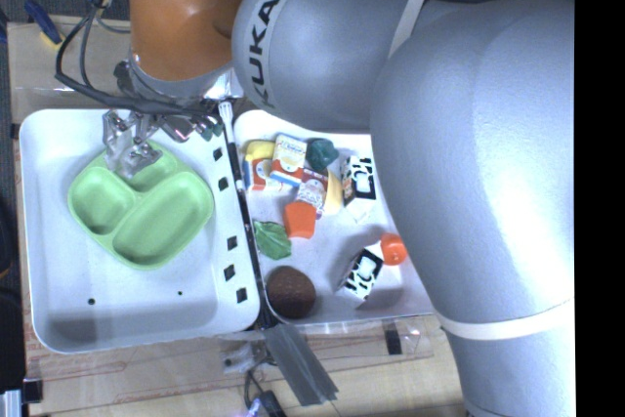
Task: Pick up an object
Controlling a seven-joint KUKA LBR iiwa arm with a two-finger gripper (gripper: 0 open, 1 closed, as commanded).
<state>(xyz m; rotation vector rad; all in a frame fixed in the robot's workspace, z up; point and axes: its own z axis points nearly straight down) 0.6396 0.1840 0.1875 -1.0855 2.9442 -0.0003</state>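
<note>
The jaws were down at the far rim of the green plate [142,208], and from this angle I could not tell how they stood or whether they gripped that rim. The gripper [131,151] hung below the arm's orange band [181,10] over the left bin [44,308].

The green plate was pale, glossy plastic, divided into three rounded compartments, and it lay in the far half of the left bin with its far compartment right under the gripper.

White letters reading "KUKA" ran down the grey arm [469,161] near the wrist. In the right bin [322,312] lay a cluster: a small carton [290,154] with a printed label too blurred to read, an orange bottle [304,213], a teal lump [320,152], a yellow piece [258,150], a green leaf [272,238], a brown ball [290,292] and a black-and-white bottle with an orange cap [371,264], its lettering illegible.

The near half of the left bin was bare white floor, with open room between the plate and the near wall. The arm's bulk covered much of the right bin's right side.
</note>
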